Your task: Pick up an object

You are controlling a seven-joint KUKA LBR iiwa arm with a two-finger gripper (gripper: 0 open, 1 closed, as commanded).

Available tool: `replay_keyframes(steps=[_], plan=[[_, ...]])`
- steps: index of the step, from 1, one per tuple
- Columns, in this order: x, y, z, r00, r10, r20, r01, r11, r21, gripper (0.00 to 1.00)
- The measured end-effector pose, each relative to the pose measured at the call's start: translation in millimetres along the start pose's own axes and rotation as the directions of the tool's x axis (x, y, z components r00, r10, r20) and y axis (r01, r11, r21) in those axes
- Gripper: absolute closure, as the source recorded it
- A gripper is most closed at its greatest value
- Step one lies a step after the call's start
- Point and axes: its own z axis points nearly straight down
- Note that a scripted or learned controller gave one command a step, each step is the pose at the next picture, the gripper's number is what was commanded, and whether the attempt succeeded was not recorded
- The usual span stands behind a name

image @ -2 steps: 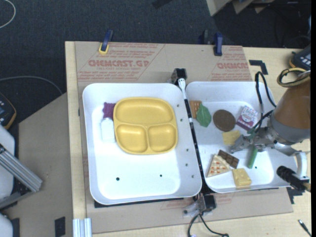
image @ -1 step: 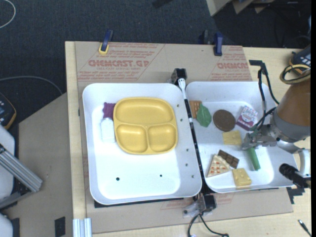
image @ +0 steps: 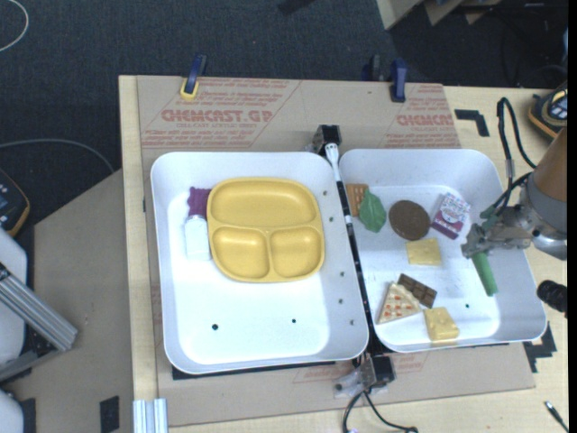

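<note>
The arm (image: 554, 201) is cut off by the right edge. A purple item (image: 197, 200) and a white item (image: 195, 238) are partly hidden by the yellow tray (image: 266, 228). The print on the small packet (image: 450, 215) cannot be read.

Both bins (image: 252, 332) are looking like smooth white plastic w/ a slight gloss; the yellow divided tray (image: 266, 228) at 9 o'clock is showing a matt plastic finish. Bench top (image: 270, 106) is reading as brown printed cardboard/paper, matt, w/ dull metal clamps (image: 191, 79) at 12.
</note>
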Motion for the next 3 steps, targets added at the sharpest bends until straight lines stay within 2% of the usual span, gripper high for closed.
replay_keyframes(steps=[1,2,3], plan=[[-6.0,1.3,-63.3,1.000,0.000,0.000,0.000,1.000,-0.002,1.00],[-6.3,2.0,-68.2,1.000,-0.001,-0.002,0.001,1.000,0.003,1.00],[40.9,9.4,-71.6,1.000,-0.005,-0.005,0.005,1.000,0.007,1.00]])
